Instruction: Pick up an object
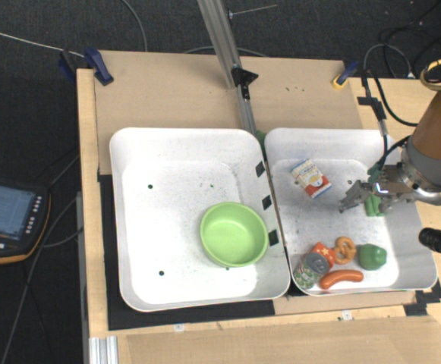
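The claw (366, 196) hangs low over the right bin (322, 135), near that bin's right edge. I cannot tell if the claw is open or shut. A small green bit (374, 207) sits right by the claw, but I cannot tell if the claw has it or just touches it. The arm (435, 146) comes in from the right.

A little white and red box (311, 179) lies near the middle of the right bin, a bit left of the claw and apart from it.

More things are in a bunch along the front edge of the right bin. A green pepper (371, 257) is there. Just beside it is a brown pretzel (344, 249). A red sausage (341, 279) lies under them by the rim. A round can (310, 269) is at the front left corner.

A green bowl (234, 234) stands in the left bin (125, 154), near its front right corner.

Both bins rest side by side on the bench (167, 89).
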Controlling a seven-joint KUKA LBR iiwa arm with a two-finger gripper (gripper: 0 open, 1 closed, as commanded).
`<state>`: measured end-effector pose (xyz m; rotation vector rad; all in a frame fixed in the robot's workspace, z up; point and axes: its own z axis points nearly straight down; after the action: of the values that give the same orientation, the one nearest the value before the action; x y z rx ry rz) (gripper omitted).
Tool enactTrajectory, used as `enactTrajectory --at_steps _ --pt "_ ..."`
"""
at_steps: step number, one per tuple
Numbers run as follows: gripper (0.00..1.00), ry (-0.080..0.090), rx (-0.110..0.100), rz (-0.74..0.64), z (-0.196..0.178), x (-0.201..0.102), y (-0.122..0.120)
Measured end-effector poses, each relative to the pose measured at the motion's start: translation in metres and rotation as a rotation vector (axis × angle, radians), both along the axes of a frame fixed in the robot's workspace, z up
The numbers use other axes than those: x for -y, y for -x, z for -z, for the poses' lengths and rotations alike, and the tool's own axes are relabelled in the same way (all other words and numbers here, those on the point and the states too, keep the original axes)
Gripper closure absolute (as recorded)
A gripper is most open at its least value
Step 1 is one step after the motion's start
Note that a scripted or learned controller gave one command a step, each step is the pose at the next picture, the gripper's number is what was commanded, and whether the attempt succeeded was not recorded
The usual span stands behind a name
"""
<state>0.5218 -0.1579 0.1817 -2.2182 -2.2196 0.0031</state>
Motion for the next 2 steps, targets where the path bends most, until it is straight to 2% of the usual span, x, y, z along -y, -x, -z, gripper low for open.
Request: enactTrajectory --at_steps 1,2 --pt "0.0 0.0 0.0 0.001 0.043 0.0 0.006" --pt "1.0 0.001 0.006 0.0 0.031 0.001 0.005"
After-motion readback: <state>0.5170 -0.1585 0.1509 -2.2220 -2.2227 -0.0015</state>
